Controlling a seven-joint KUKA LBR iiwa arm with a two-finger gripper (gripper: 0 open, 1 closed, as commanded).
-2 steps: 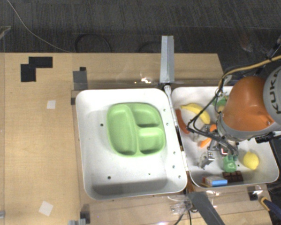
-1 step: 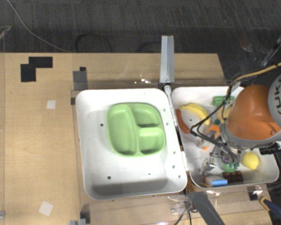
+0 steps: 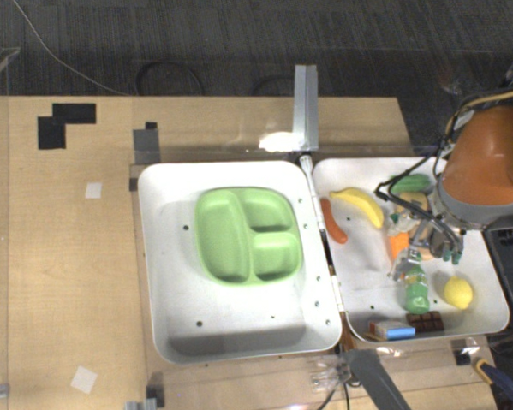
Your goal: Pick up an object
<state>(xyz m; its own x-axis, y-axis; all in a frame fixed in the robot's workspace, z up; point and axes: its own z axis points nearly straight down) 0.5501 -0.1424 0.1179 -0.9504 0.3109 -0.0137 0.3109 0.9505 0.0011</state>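
**Arm low over the crowded right bin**

The grey arm with its orange band reaches in from the right and hangs over the right bin, one of two shallow white bins set side by side on the light wooden counter. The pincer sits low above the middle of that bin, among dark cables and metal parts. How far it is open cannot be told, and nothing can be seen caught in it.

The loose things all lie in the right bin. A banana lies near the upper left, curved, with an orange-red carrot-like piece just beside it along the bin's left wall. A green object rests near the top edge, partly under the cables. A small orange piece lies just left of the pincer, and a green bottle-shaped item lies directly below the pincer, close to it; whether they touch is unclear. A yellow lemon sits to the right of the green item. Along the bottom wall lie a brown bar and a small blue and orange piece.

The left bin holds a light green divided tray, lying flat near its centre.
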